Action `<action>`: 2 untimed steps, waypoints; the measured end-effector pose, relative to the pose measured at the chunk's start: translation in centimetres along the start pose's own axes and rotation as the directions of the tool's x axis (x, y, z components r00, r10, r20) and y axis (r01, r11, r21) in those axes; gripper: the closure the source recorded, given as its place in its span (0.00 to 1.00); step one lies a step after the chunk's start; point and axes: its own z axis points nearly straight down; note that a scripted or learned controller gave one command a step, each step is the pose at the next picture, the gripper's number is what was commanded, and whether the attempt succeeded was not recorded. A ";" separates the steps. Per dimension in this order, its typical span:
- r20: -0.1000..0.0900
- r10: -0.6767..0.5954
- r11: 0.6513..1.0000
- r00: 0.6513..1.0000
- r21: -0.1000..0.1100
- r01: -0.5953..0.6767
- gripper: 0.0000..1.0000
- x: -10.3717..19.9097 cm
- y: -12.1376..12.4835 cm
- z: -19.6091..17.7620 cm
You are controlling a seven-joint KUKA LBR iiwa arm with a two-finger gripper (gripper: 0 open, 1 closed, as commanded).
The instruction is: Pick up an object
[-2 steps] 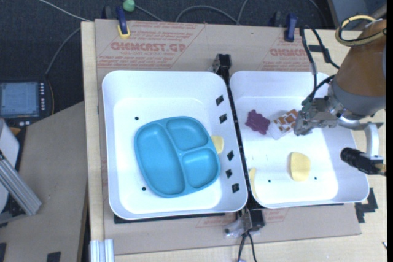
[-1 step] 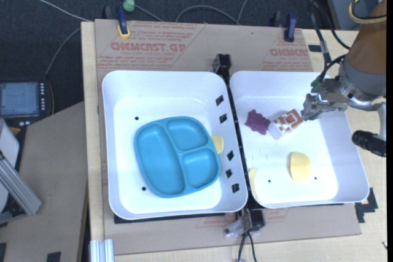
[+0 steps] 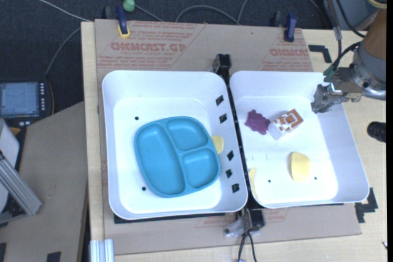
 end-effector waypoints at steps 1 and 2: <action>-0.003 -0.005 1.000 1.000 0.004 0.005 1.00 5.4 1.1 -0.2; -0.005 -0.006 1.000 1.000 0.009 0.006 1.00 11.7 1.6 1.1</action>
